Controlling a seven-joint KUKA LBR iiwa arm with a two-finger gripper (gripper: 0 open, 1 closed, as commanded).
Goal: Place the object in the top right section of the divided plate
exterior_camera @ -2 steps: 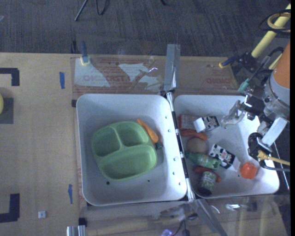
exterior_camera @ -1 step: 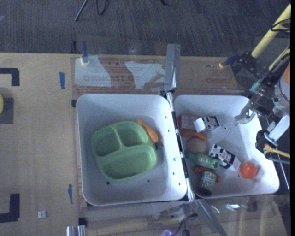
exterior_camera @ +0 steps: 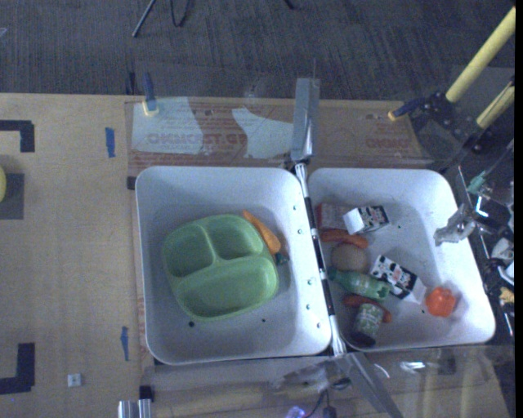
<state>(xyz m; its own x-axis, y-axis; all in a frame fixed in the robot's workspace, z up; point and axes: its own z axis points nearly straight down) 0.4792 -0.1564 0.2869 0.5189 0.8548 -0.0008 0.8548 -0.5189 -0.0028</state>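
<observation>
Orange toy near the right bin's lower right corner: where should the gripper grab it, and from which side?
Take the orange toy across its rounded body, coming straight down. It sits apart from the other items, near the right bin wall, so fingers probably fit best closing parallel to that wall. The gripper is above it in the view.

A robotics lab or test cell is indicated. A plywood counter [exterior_camera: 65, 269] is marked with black corner markers [exterior_camera: 22, 135] and strips of blue tape [exterior_camera: 109, 140], as used for calibration. Two shallow white bins [exterior_camera: 155, 196] are set side by side, joined by a metal bracket [exterior_camera: 304, 122]. Toy food and small cartons [exterior_camera: 394, 276] are heaped in the right bin [exterior_camera: 425, 196]; a green divided plate [exterior_camera: 219, 265] is laid in the left. Grey carpet [exterior_camera: 368, 41] and tripod legs [exterior_camera: 155, 12] are seen beyond the counter.
</observation>
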